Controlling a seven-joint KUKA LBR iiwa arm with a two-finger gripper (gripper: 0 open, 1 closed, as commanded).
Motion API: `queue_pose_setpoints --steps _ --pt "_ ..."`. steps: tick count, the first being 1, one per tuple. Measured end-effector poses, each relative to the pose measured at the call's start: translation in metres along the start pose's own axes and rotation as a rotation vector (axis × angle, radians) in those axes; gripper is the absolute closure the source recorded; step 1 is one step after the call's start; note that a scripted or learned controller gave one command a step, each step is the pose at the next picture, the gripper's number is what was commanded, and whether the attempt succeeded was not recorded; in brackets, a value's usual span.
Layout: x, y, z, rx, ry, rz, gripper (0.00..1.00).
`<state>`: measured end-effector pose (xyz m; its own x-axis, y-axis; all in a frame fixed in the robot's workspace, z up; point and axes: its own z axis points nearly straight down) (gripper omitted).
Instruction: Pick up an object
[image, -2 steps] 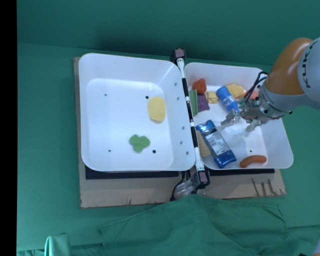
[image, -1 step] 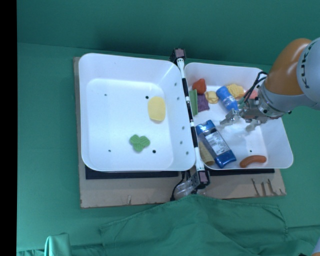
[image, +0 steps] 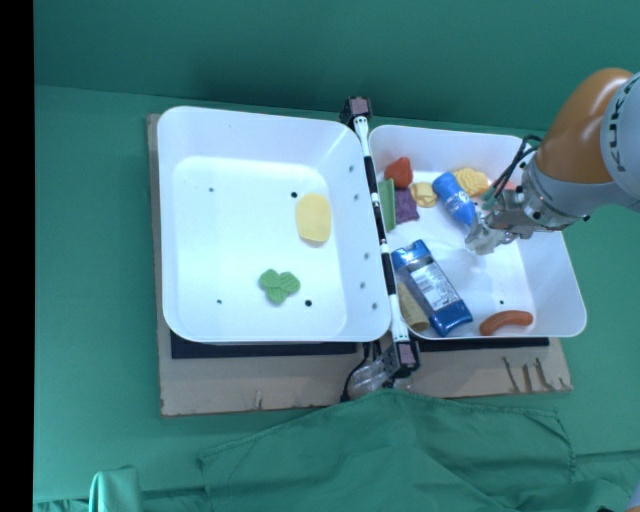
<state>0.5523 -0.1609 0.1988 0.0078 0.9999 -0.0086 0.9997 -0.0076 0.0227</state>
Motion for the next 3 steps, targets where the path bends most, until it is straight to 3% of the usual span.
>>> queue_pose_setpoints --steps 1,3 --pt "-0.005 0.005 -0.045 0.014 0.005 -0.005 1.0" --pt "-0.012 0.013 -0.159 0.012 0.004 -0.005 1.0"
